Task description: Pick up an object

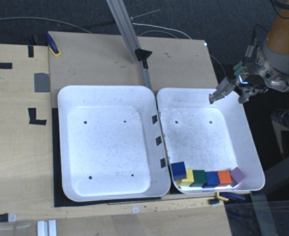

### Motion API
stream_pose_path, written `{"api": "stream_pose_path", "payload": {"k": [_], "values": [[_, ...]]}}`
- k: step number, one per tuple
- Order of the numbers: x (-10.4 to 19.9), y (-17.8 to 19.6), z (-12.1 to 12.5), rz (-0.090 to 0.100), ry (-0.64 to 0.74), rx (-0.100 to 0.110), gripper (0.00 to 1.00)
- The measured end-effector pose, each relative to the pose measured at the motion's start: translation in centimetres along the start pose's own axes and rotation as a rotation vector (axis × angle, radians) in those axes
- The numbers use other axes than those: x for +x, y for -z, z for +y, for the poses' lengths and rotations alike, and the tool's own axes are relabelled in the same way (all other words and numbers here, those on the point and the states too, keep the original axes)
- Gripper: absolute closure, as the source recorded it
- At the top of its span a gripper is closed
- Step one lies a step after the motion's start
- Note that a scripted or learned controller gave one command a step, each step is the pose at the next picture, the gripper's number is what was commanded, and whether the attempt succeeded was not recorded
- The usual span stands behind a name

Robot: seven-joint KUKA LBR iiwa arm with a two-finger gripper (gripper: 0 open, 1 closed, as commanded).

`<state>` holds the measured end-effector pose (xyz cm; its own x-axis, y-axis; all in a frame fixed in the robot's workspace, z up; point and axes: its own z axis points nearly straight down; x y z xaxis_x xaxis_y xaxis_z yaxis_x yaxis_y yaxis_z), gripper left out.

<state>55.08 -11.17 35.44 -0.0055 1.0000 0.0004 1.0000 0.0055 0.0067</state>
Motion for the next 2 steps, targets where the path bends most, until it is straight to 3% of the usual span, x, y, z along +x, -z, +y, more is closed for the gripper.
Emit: {"api": "stream_pose_path", "payload": {"k": [1,2], "values": [[-0.1,0.5,0.1,0.0,-0.001,0.007,1.0],[-3.8,19.4,-5.5,-0.004,-0.005,-0.002,1.0]]}}
